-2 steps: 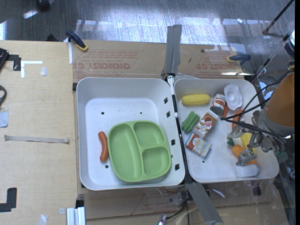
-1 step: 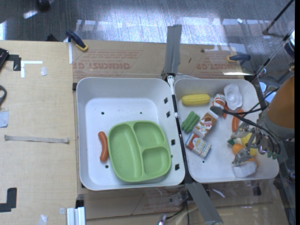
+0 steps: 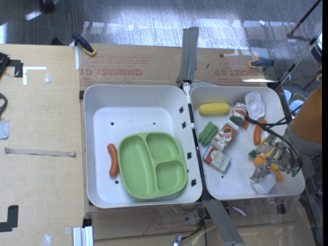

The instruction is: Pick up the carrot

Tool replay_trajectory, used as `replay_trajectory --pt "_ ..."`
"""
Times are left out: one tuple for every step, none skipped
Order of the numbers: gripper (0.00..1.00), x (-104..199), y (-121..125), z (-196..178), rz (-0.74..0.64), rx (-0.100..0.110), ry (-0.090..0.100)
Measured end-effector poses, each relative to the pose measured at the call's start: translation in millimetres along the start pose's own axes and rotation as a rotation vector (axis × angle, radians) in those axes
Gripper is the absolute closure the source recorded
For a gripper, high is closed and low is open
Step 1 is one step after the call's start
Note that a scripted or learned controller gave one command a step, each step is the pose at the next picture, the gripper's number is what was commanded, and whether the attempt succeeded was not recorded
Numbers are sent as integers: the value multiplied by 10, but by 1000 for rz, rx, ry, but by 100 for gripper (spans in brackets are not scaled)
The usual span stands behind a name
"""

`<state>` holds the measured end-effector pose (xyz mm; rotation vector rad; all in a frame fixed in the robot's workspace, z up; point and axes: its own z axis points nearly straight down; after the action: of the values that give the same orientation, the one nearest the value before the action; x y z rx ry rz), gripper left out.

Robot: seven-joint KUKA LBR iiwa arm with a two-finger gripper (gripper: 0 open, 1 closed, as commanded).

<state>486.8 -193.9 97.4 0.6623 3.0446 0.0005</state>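
My gripper (image 3: 264,170) hung low over the right bin (image 3: 233,188), toward its 4 o'clock corner; I could not tell how it was set or whether it held anything. Orange pieces showed just beside it, and I took the one at its 11 o'clock for the carrot (image 3: 257,134), lying against the bin floor near a white cup (image 3: 254,105). I judged it light, stiff, smooth plastic, best pinched across its thick middle. A sausage (image 3: 112,160) lay in the left bin (image 3: 97,111) beside a green divided plate (image 3: 152,164).

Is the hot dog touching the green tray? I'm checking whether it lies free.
Apart. The camera view shows a thin strip of white bin floor between the hot dog and the green tray.
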Motion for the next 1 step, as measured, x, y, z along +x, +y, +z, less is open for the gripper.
replay_trajectory --pt "100 -12 4 -95 -5 2 0"
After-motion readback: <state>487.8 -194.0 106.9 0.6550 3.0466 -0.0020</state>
